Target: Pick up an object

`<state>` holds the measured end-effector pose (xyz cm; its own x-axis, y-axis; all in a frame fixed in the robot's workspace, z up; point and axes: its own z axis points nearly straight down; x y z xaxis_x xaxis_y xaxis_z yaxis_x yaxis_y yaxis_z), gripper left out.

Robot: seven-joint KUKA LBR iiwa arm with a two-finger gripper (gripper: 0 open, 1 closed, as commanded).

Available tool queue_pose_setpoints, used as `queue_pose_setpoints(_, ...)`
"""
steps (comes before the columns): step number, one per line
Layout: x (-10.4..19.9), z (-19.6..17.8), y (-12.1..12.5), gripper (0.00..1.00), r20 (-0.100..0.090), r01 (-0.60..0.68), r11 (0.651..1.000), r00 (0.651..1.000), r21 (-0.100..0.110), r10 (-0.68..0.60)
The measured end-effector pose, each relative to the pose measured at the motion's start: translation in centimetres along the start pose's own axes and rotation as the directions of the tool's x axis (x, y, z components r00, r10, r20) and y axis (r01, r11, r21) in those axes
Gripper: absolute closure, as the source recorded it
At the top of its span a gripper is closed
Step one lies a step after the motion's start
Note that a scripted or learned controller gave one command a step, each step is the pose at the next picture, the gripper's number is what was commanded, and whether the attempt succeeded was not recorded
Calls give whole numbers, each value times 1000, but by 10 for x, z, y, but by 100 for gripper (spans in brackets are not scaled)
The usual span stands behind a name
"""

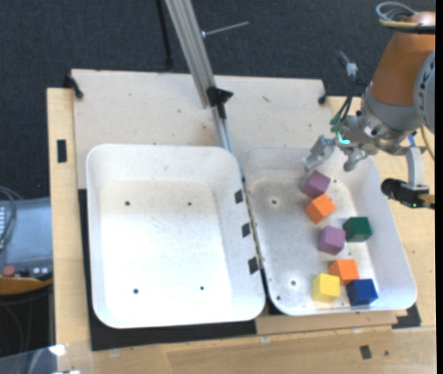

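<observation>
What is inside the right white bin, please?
The right white bin holds seven small blocks: two purple, two orange, one green, one yellow, one blue. The gripper covers part of its far rim.

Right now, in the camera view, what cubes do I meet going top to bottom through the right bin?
Upper purple cube → upper orange cube → green cube → lower purple cube → lower orange cube → yellow cube and blue cube, roughly level.

Matt blocks (331, 239); smooth white plastic bins (104, 170); pale wooden bench (143, 104).
</observation>
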<state>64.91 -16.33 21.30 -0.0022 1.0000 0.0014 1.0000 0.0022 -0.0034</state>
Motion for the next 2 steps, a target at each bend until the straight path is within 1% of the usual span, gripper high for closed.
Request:
queue_pose_setpoints(1,-1,-3,1,0,4,2,1000,1000,-3,-2)
queue_pose_setpoints(2,-13,54,-1,0,4,-3,1000,1000,1,3)
